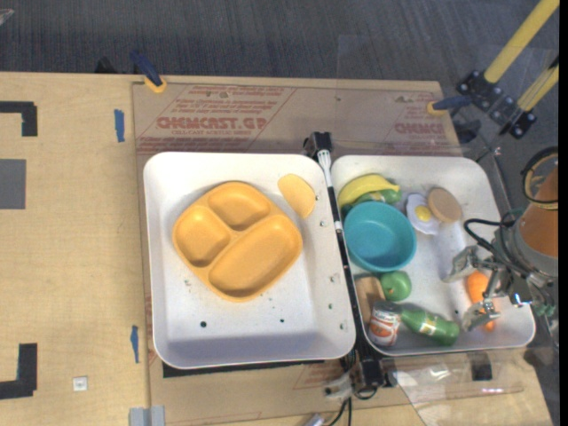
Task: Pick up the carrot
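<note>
Gripper [484, 293] over carrot [478, 286], carrot half hidden, grip state unclear

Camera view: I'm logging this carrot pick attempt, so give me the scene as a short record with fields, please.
left bin: yellow divided plate, pale yellow piece by its upper right
right bin: banana, teal bowl, fried egg toy, green apple, small can, green bottle
carrot: orange, at the right bin's right side
gripper: over the carrot, at the right bin's right edge
grasp: cannot tell
</note>
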